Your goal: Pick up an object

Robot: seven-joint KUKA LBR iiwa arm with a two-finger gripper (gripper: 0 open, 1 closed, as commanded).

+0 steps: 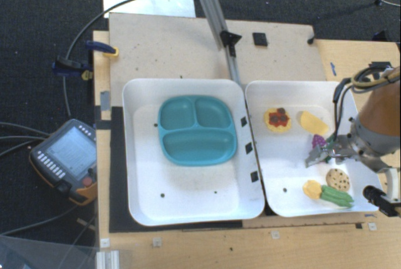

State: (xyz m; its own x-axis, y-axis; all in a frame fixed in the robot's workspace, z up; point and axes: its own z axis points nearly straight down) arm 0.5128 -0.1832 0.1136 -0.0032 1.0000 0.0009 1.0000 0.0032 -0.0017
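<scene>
camera view: reach step; jaws (318,157) low in right bin (294,89) at the purple toy (319,143), whether parted i cannot tell. next: close, lift.

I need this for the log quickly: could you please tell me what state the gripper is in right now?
Gripper: cannot be told whether open or closed; it is low in the right white bin, at the small purple toy.
</scene>
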